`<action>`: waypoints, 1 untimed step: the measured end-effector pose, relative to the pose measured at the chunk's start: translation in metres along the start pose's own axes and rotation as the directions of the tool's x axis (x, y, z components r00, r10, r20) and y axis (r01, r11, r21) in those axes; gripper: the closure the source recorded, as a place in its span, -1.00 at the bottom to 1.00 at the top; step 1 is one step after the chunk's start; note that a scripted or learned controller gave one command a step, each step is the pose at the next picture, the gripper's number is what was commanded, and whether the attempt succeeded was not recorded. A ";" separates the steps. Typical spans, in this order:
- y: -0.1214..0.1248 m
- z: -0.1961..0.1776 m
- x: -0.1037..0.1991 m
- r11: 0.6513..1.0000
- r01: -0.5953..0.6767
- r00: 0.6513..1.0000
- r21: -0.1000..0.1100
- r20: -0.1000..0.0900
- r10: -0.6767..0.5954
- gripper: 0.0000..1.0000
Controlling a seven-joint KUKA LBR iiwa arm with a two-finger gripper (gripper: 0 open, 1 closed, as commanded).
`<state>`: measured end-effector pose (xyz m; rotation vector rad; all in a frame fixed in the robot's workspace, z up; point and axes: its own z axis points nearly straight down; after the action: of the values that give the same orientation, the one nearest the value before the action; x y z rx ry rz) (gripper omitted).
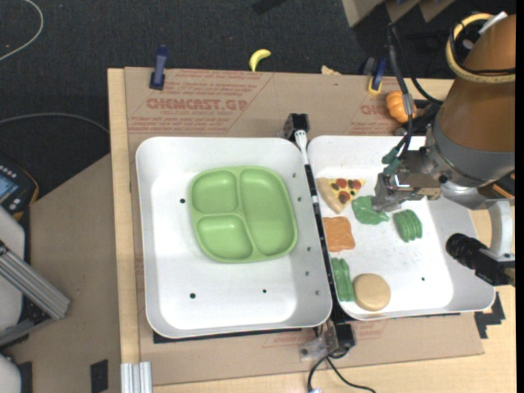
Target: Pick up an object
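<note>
My gripper hangs low in the right bin, just above the right end of a flat green leaf-shaped piece. A ribbed green piece lies immediately right of it. Left of the gripper rests a pizza slice, and below that an orange-brown slab. A dark green pod and a round tan bun sit at the bin's near left corner. The gripper body hides where the leaf piece meets it.
The left bin holds a green divided plate. A black clamp bar runs between the bins. The grey and orange arm covers the right bin's far right corner. Small orange and yellow items lie beyond the bins.
</note>
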<state>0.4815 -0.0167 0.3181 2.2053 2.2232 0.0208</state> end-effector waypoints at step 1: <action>-0.001 -0.027 0.072 1.000 0.001 1.000 0.010 0.000 -0.001 1.00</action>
<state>0.4798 0.0548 0.3450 2.2092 2.2293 0.0090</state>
